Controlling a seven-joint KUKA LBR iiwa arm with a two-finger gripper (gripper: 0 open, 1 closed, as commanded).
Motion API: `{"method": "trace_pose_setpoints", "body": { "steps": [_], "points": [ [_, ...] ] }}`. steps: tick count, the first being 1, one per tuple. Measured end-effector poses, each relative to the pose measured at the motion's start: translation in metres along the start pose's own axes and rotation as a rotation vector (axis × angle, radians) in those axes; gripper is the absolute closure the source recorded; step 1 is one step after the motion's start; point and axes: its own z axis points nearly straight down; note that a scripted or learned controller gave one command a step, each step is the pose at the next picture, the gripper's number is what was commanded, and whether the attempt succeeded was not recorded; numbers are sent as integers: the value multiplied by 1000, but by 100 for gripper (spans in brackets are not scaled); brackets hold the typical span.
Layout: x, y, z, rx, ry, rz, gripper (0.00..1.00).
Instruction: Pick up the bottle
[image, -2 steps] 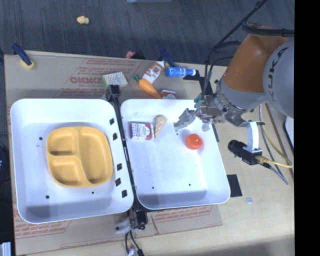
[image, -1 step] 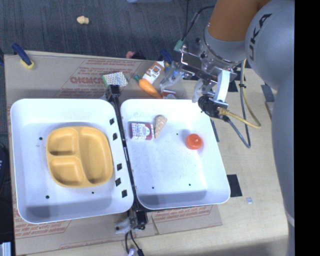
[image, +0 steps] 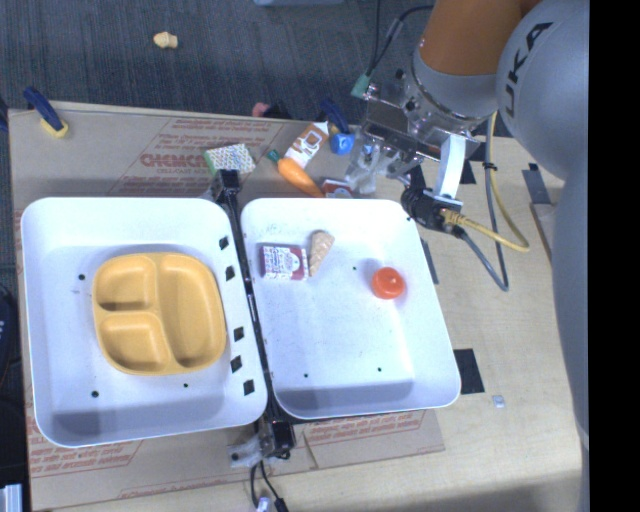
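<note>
Two white bins sit side by side on the worktop. In the left bin (image: 60, 400) a yellow divided plate (image: 160, 310) lies about the middle. The right bin (image: 340, 390) carries three things in its far half: a red round piece (image: 388, 283) toward the right wall, a cone (image: 319, 248), and just left of it a red-and-white packet (image: 281, 261).

Beyond the right bin's far rim, on the brown board (image: 150, 150) that covers the worktop, lies an orange carrot (image: 297, 176). Touching or just behind it is what I take to be the bottle (image: 309, 144), small, white and orange, lying tilted. A patterned box (image: 230, 158) sits near the far corner where the bins meet.

The end effector (image: 372, 172) hangs over the right bin's far rim, just right of the carrot and near the bottle. Whether it is wide or narrow I cannot tell, since the wrist hardware hides it; nothing is visibly held.

The main risks, as I judge them:
- The bottle lies outside both bins and against the carrot, so a descent could close on the carrot or push both away.
- Coming down this close to the rim could strike the bin wall.
- A tilted, rounded bottle may roll or slip out of a grasp.
</note>
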Motion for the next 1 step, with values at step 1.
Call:
{"method": "trace_pose_setpoints", "body": {
  "steps": [1],
  "points": [
    [-74,-65,81,0,0,59,100]
  ]
}}
